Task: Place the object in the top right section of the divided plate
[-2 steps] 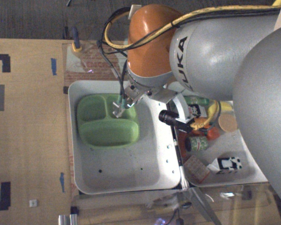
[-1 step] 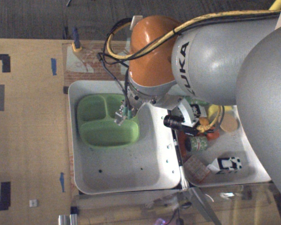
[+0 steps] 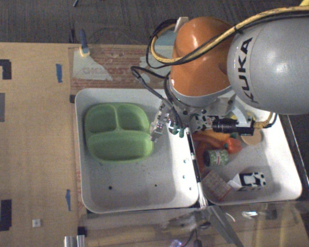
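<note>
1. The green three-section plastic plate (image 3: 117, 131) lies in the upper-left part of the left white bin (image 3: 139, 197).
2. The gripper (image 3: 162, 125) hangs just beside the plate's right edge; I cannot tell how its jaws stand.
3. Bare bin floor lies below the plate.
4. Right of the plate, the right white bin (image 3: 278, 189) holds a small green-labelled can (image 3: 216, 157) and a black-and-white carton (image 3: 251, 180).

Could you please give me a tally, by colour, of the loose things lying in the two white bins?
Green: 2, the divided plate and a can
Orange: 1, an orange thing partly under the arm
Black and white: 1, a small carton
Pinkish: 1, a flat packet
Total: 5
</note>
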